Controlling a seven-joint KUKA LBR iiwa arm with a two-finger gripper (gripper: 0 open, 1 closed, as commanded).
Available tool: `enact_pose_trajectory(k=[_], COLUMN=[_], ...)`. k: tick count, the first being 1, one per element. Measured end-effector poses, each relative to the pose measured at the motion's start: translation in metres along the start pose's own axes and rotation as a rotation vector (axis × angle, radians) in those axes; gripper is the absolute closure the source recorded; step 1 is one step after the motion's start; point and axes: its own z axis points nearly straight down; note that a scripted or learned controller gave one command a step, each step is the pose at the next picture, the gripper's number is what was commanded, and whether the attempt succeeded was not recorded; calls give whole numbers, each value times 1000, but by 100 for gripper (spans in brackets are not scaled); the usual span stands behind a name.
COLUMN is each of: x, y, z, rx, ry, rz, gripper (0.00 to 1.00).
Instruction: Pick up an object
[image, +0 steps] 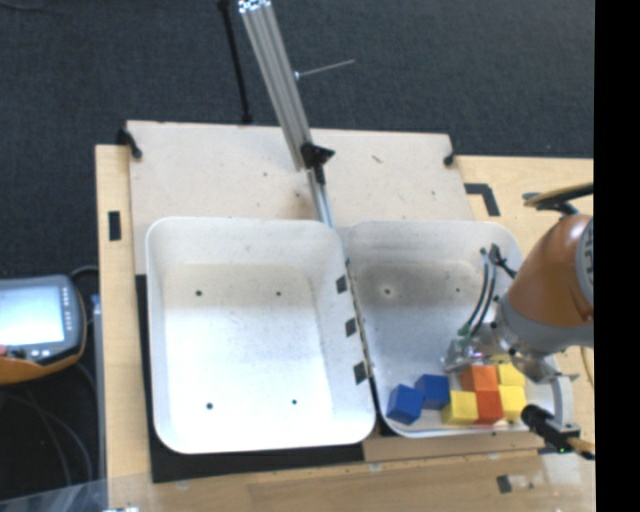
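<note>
Two bins sit side by side on the bench (115, 330), the left bin (250, 330) touching the right bin (420, 270) along their shared edge. A cluster of blocks (460, 395) lies packed in the right bin's near right corner. The arm (555, 290) reaches in from the right, above that cluster. A slanted pole (285, 90) rises behind the bins. A small screen (38, 320) sits left of the bench.

1. Left white bin (250, 330): sits on the bench beside the right bin.
2. Handheld screen unit (38, 322): far left, off the bench.
3. Aluminium pole (283, 85): slants up from the far board (210, 170).
4. Dark carpet (90, 70): surrounds the bench.
</note>
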Motion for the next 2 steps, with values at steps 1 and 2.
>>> enact_pose_trajectory(k=[1, 2], x=[-11, -38], y=[-10, 28], z=[-185, -22], rx=[-3, 13], ry=[-1, 3], rz=[-4, 0], gripper=[100, 100])
